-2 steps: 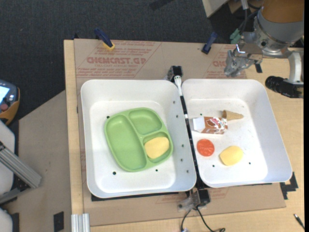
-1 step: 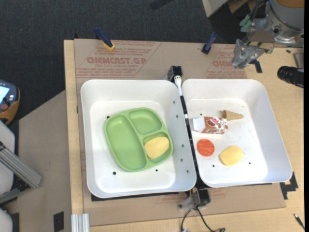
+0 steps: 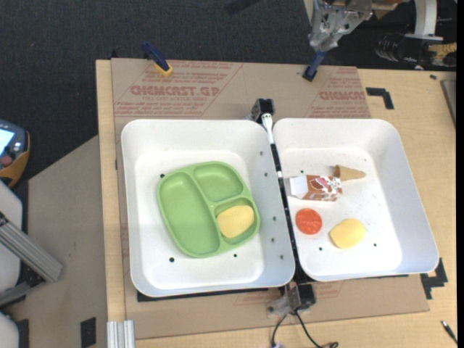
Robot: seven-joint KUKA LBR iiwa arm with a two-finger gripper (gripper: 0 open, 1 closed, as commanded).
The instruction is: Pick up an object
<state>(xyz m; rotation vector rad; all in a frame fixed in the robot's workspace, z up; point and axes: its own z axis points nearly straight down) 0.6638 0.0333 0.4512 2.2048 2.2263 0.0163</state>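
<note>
High above the far edge of the bench, the grey two-finger gripper (image 3: 328, 31) hangs with nothing between its fingers. The pale yellow rounded object (image 3: 347, 233) lies loose in the right white shallow bin (image 3: 417, 227), reachable from above.

Gripper (image 3: 324, 40) above bench, beyond bins; green tray (image 3: 206, 208) in left bin (image 3: 138, 216).

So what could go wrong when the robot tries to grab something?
1. In the right bin, the small carton and the cone lie very close together, so a grab there might catch both or knock one away.
2. The red disc looks flat and low, so it could slip out.
3. The gripper hangs far above the bench, so a long descent could land off target.
</note>
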